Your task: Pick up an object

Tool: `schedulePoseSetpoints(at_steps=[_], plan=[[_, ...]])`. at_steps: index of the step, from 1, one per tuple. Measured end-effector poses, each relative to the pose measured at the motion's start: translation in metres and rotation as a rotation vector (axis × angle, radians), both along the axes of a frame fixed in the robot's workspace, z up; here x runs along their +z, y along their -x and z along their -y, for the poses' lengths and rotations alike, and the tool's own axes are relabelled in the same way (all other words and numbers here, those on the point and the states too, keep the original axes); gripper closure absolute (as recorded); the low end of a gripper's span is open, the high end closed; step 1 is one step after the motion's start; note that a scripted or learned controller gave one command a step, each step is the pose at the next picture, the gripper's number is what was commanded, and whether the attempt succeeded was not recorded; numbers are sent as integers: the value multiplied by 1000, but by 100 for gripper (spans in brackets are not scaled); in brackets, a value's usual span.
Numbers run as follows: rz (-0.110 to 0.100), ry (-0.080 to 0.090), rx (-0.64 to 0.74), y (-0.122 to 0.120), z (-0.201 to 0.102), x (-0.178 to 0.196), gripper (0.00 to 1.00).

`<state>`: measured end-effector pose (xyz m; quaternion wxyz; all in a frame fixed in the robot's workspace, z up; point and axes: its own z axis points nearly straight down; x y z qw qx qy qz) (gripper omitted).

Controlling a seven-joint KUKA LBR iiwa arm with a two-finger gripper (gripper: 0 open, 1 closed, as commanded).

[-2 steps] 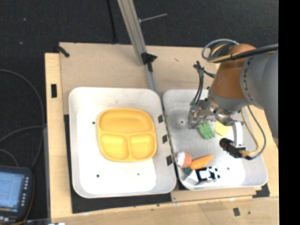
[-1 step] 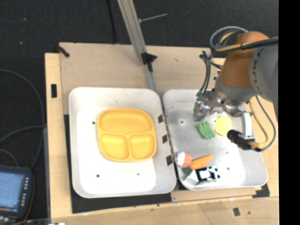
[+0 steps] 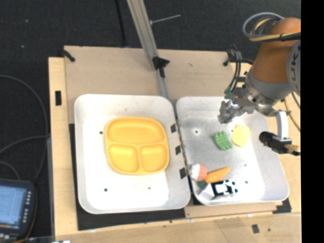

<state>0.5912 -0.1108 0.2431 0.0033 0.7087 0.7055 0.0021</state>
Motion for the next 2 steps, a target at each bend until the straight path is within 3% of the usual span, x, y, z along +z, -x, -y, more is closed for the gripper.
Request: schedulePoseSetpoints(at_steps=[1,2], plan=[[-4,-1,7,-1,1,25,100],[-6,-3,12,0,-52,30,100]])
